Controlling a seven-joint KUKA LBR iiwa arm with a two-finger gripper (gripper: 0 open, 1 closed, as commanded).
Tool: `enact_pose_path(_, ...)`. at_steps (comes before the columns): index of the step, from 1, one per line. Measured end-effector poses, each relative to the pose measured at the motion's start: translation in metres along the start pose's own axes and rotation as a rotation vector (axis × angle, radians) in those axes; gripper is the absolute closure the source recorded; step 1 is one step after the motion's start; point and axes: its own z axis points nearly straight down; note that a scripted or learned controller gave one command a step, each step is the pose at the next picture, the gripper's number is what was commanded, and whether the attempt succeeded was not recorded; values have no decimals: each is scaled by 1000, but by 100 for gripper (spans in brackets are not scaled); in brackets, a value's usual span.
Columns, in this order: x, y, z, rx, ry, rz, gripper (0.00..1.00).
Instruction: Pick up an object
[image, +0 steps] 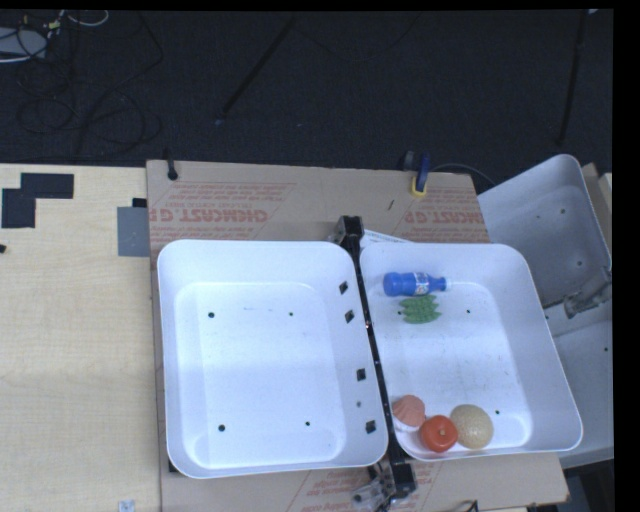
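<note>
Two shallow white bins sit side by side on a cardboard-covered table (300, 200), clamped together along a black centre divider so neither can slide. The left bin (180, 300) lies bare, while the right bin (530, 300) carries every candidate for the pick. A blue bottle (413, 284) rests on its side near the far wall, with a small green leafy toy (420, 310) just below it. Three rounded pieces, a beige ball (472, 426), a red-orange fruit (438, 434) and a pinkish shell-like item (407, 409), huddle touching in the near corner, probably where the sloped wall let them roll. The state of the jaws cannot be told here.
</note>
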Motion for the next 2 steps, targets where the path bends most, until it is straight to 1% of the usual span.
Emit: enact_pose_path(2,0,0,-31,-1,0,-1,0)
